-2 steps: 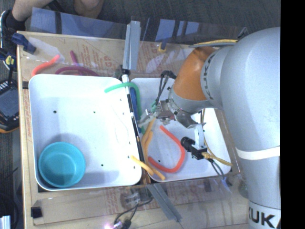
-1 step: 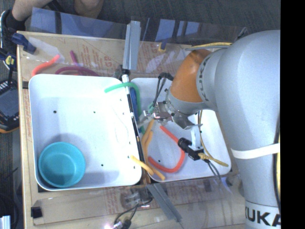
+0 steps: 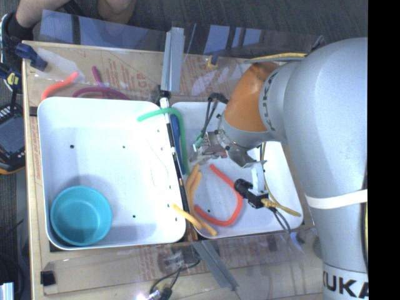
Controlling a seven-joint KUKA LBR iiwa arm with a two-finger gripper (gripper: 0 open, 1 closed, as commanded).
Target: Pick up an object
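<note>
Red and rubbery, a bent tube [image 3: 227, 195] lies in the right bin [image 3: 282, 220], curved like a hook; its long run slants from upper left down to the lower right before curling back toward the left. Just above it hangs the gripper [image 3: 209, 144], whose open-or-shut state I cannot tell. A blue bowl [image 3: 80, 215] sits in the left bin [image 3: 94, 136] on the counter [image 3: 125, 64].

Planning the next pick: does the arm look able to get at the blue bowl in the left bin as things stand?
Probably yes. The blue bowl sits alone in the left bin's near corner with nothing over it. The end effector is over the right bin, so the divider must be crossed.
</note>
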